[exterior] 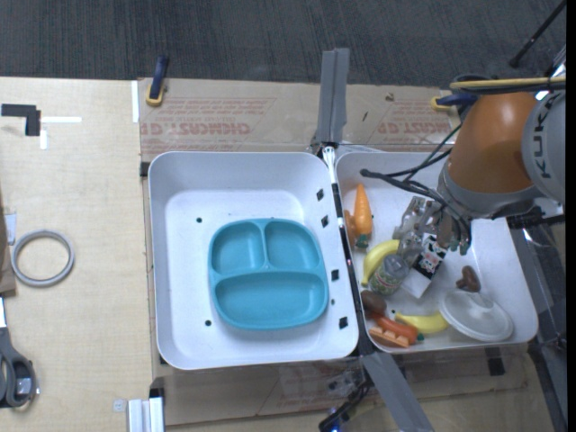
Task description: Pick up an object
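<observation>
My gripper [417,244] hangs low in the right bin [525,268], over its middle. Just below and left of it lie a small clear bottle [388,279] and a white box [417,285]. A yellow banana [381,256] curves at the gripper's left. An orange carrot [361,208] lies further back by the bin's left wall. A second banana [423,322] and some orange-red pieces [392,333] rest at the front. A brown lump [468,280] and a white lid [477,316] sit to the right. I see nothing lifted.
The left bin [171,241] holds a blue divided plate [268,273]. The arm's orange band [490,142] looms over the right bin's back corner. On the bench at left lie a grey ring [40,256] and scissors [16,376].
</observation>
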### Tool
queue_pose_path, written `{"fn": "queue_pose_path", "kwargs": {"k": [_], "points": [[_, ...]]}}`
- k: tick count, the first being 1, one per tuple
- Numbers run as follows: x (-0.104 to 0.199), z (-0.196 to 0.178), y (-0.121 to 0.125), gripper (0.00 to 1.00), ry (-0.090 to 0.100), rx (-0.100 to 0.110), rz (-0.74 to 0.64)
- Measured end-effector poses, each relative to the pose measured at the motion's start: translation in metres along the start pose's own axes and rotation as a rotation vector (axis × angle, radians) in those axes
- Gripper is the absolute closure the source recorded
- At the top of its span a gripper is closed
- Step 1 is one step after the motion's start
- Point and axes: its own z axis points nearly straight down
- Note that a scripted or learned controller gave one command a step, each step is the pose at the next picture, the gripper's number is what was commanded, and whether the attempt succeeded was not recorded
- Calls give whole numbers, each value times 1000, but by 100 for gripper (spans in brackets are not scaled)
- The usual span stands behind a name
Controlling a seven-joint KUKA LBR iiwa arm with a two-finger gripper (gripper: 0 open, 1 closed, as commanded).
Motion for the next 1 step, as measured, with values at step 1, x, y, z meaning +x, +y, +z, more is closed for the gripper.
{"fn": "queue_pose_path", "kwargs": {"k": [1], "points": [[-40, 10, -10, 100, 5, -1, 215]]}}
